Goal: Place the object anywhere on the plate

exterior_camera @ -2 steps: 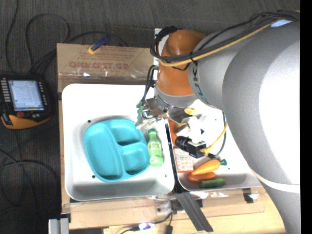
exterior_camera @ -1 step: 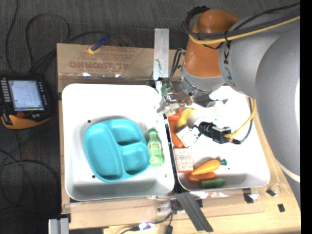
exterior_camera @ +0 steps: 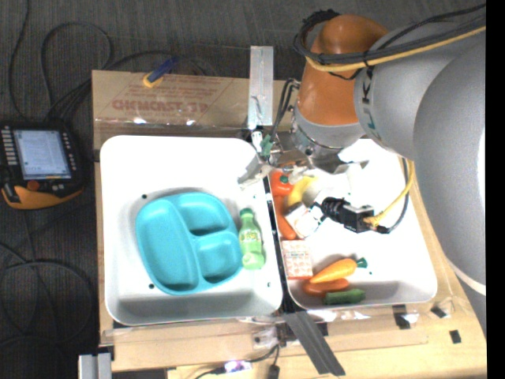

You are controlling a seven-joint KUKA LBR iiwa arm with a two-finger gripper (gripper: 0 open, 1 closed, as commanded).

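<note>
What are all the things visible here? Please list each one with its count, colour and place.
Plate: 1, turquoise, three compartments, in left bin.
Bottle: 1, green, left bin, beside plate's right edge.
Carrot: 1, orange, right bin, near front.
Green vegetable: 1, right bin front, below carrot.
Small box: 1, white and red, right bin.
Bins: 2, white, side by side.
Cardboard: 1, brown, behind left bin.
Handheld screen: 1, left of bench.
Gripper: 1, over the divide between bins, near the back.
</note>
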